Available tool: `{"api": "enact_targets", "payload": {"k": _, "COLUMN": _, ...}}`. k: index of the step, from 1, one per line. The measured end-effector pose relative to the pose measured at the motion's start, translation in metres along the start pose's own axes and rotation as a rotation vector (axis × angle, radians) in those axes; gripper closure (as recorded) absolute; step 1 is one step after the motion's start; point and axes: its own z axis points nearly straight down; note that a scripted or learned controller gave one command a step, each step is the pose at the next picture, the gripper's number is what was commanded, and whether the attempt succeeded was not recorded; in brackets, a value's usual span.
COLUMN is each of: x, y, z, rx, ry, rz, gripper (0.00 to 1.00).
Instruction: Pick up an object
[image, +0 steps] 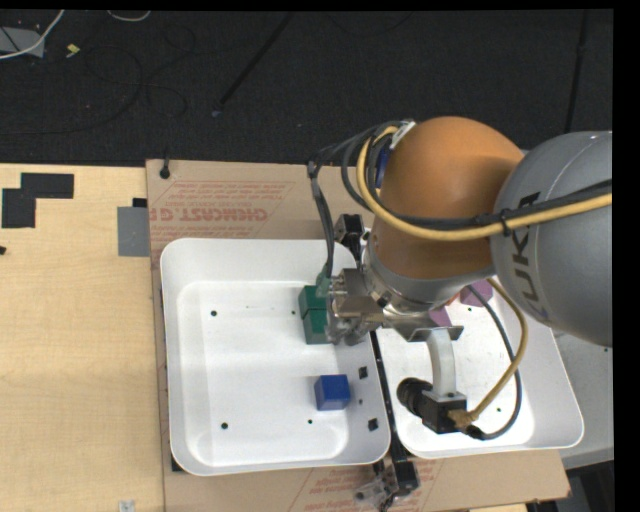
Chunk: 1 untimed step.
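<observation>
Well, the big grey arm (560, 240) with its orange band (440, 200) leans in from the right, covering much of the right bin (560, 420). The left bin (190, 300) lies beside it on brown cardboard (230, 205). The gripper (335, 310) is low at the left bin's right wall, pressed against a green block (314, 312); whether it is clamped or spread I cannot tell. A small blue cube (332, 391) lies apart, nearer the front, and something purple (482, 293) peeks out under the arm
</observation>
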Motion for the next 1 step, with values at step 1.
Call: {"api": "enact_targets", "payload": {"k": 1, "x": 0.0088, "y": 0.0417, "z": 0.0687, "rx": -0.001, "ry": 0.0, "rz": -0.006, "gripper": 1.0}}
